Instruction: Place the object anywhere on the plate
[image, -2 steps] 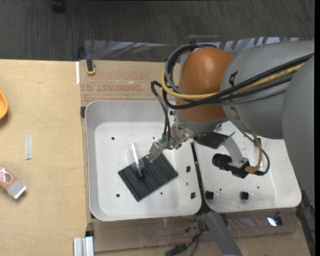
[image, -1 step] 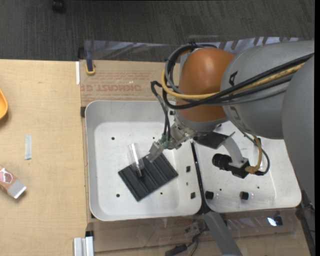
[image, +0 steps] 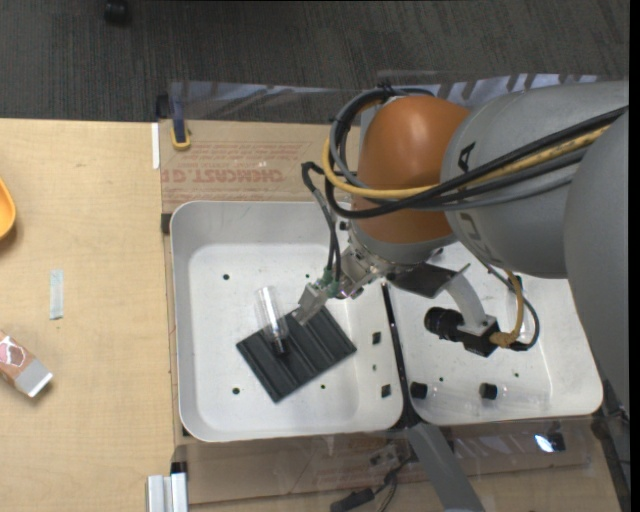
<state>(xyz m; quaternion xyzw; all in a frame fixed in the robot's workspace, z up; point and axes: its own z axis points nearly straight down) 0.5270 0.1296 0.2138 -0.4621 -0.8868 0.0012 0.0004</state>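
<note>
A black ribbed plate (image: 297, 352) lies flat in the left white bin (image: 205, 300), turned at an angle. A clear, tube-like object (image: 271, 313) rests on the plate's upper left part, its top end sticking out past the plate's edge. My gripper (image: 312, 303) hangs from the orange wrist band (image: 405, 170) and reaches down to the plate's upper edge, just right of the clear object. The arm's bulk hides much of the gripper's body.
The right bin (image: 540, 395) lies under the arm and holds small black pieces (image: 488, 391). Cables (image: 520, 315) loop near the wrist. On the wooden bench at left are a small grey strip (image: 56, 295), a wrapped block (image: 24, 366) and an orange item (image: 4, 210).
</note>
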